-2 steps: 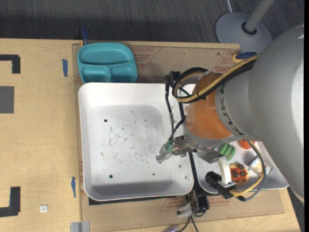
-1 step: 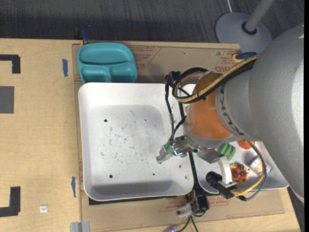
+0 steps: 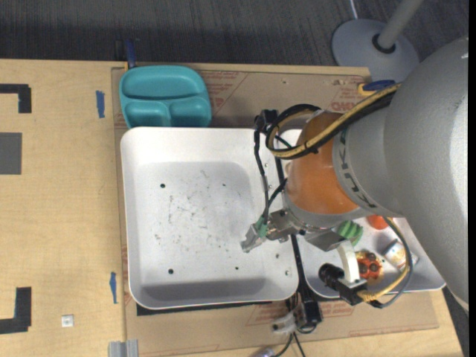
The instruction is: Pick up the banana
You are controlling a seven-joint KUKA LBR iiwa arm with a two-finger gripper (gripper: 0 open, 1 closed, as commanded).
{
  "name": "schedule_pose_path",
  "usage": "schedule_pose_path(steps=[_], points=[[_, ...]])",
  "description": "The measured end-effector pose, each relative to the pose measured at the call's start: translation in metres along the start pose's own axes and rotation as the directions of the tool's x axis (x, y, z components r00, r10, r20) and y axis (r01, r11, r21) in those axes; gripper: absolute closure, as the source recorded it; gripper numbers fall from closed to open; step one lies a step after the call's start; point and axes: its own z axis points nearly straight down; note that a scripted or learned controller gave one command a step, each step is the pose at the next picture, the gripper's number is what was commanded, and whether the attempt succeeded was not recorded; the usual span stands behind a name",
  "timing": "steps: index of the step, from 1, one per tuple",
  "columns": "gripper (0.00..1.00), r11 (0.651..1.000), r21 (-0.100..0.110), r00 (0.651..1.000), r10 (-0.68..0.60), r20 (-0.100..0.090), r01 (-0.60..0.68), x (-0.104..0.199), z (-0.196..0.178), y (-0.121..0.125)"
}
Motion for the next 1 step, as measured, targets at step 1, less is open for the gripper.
schedule_pose_path(steps=[1], points=[[0.0, 1.0, -0.001, 1.0, -0.004, 0.0, 0.004, -0.0001, 0.0, 0.0001]])
